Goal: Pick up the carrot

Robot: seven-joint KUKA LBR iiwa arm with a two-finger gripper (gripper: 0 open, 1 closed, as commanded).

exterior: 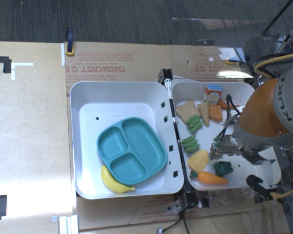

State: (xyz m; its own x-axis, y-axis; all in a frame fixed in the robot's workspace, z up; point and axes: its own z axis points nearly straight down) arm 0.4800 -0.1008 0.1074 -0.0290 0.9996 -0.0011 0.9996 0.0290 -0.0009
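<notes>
The orange carrot [212,178] lies flat along the front wall of the right bin [244,87], pointing left-right. My gripper [216,150] hangs over the middle of that bin, a little behind and above the carrot. It is close to a yellow rounded piece [198,160] and a dark green broccoli-like piece [223,168]. Nothing shows the carrot being held; it rests on the bin floor.
The right bin also holds a bread slice [187,111], tan and orange waffle pieces [210,113], two green pods [190,143] and a small carton [213,92]. In the left bin [83,130] sit a teal divided plate [132,150] and a banana [115,181].
</notes>
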